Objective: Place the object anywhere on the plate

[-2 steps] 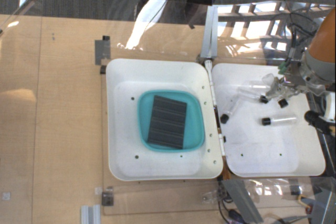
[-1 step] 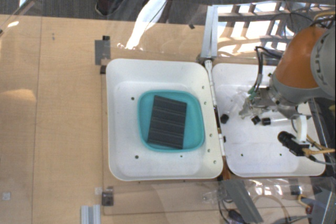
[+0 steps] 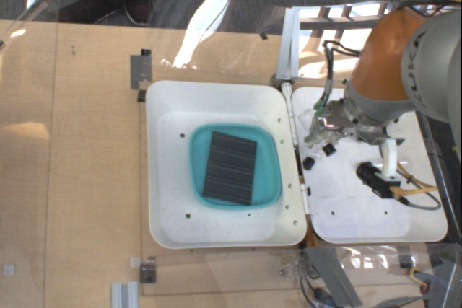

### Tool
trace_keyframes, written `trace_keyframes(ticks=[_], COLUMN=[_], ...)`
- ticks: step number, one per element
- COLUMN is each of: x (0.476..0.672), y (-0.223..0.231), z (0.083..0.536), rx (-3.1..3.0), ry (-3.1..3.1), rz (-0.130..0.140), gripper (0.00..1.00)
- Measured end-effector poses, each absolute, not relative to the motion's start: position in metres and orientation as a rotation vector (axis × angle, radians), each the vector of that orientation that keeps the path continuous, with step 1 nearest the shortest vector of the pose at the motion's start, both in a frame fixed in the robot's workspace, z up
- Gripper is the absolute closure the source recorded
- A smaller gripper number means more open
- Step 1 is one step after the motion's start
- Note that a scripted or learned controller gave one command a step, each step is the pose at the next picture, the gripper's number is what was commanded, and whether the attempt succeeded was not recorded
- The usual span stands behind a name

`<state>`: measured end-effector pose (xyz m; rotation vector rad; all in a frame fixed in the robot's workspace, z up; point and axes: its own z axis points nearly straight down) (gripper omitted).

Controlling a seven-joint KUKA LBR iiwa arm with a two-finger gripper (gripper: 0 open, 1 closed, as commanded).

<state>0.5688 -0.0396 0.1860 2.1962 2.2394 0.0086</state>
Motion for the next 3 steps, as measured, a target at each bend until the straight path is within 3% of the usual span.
trace_keyframes(ticks=[1, 2, 3], x=[0.564, 0.564, 0.498], y=[0.025, 0.024, -0.002], z=[0.184, 0.184, 0.185], rx=[2.104, 2.105, 2.081], ry=[2.330, 2.329, 2.350], rz=[0.005, 0.005, 0.005], gripper=[1.00, 0.00, 0.00])
